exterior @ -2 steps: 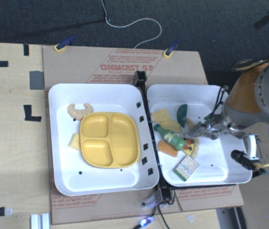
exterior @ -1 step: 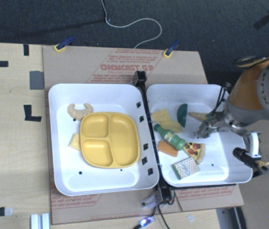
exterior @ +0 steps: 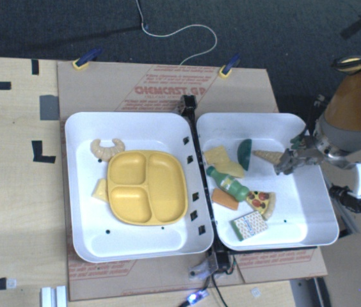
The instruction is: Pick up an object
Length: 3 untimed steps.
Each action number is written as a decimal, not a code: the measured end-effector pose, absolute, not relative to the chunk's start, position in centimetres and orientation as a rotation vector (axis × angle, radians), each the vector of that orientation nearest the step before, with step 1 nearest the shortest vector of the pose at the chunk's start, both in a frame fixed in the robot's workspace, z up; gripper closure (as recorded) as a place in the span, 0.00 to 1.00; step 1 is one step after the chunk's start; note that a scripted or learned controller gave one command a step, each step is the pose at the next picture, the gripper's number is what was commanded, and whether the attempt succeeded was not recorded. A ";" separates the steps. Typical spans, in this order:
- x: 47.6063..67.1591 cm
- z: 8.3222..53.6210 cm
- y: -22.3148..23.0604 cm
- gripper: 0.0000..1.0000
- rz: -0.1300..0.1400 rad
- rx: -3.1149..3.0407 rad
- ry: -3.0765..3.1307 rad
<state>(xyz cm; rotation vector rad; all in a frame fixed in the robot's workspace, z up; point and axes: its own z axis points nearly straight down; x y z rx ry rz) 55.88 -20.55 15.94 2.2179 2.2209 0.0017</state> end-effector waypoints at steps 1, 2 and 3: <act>56.4 21.1 -21.5 1.00 0.002 2.217 2.220; 56.4 22.5 -21.5 1.00 0.001 2.220 2.223; 56.3 21.7 -15.4 1.00 -0.001 2.217 2.231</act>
